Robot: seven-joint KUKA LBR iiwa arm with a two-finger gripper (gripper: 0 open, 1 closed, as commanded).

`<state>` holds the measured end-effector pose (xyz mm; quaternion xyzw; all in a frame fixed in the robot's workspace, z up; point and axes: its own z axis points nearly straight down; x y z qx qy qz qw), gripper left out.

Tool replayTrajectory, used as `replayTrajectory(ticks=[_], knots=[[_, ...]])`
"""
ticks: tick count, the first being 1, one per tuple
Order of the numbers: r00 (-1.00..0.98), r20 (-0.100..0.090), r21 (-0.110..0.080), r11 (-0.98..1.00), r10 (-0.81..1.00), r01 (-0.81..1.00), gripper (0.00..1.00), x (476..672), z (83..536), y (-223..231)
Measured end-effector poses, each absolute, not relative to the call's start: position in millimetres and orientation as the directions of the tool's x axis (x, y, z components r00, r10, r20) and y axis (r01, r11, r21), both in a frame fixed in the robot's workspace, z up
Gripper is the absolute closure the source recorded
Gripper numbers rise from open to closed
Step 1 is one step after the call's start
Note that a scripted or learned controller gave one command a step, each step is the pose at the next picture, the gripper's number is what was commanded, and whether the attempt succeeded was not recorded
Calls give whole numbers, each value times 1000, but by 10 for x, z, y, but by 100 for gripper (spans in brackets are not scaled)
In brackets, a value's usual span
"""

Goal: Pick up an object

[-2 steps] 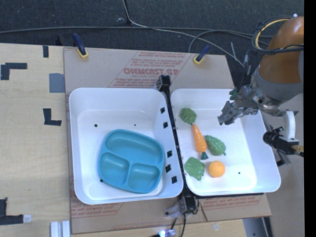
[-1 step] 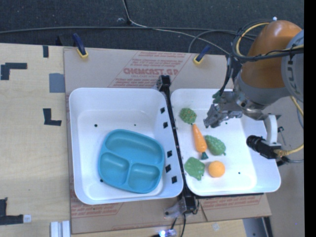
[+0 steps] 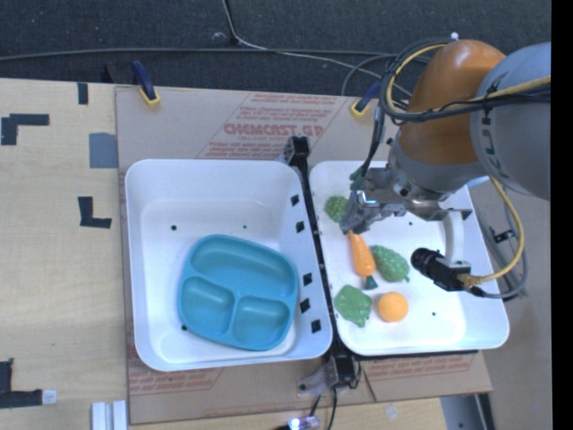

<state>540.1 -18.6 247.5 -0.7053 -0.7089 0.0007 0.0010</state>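
Nearest the camera in the right bin [image 3: 488,334] sit an orange ball [image 3: 392,307] and a green leafy toy [image 3: 353,304], side by side. Just beyond them lies the toy carrot [image 3: 362,256], its long axis running from its green top near the leafy toy up toward the gripper [image 3: 361,213], with a second green piece [image 3: 390,262] beside it. The carrot's upper tip sits directly under the gripper, which hangs over it holding nothing; whether its claw is apart or together I cannot tell. The left bin [image 3: 148,186] holds 1 blue divided tray [image 3: 238,291].
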Motion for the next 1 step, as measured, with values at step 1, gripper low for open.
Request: replayTrajectory(ticks=[1], knots=[[-7,1,-3,7,1000,1000,100,5349,2383,444]])
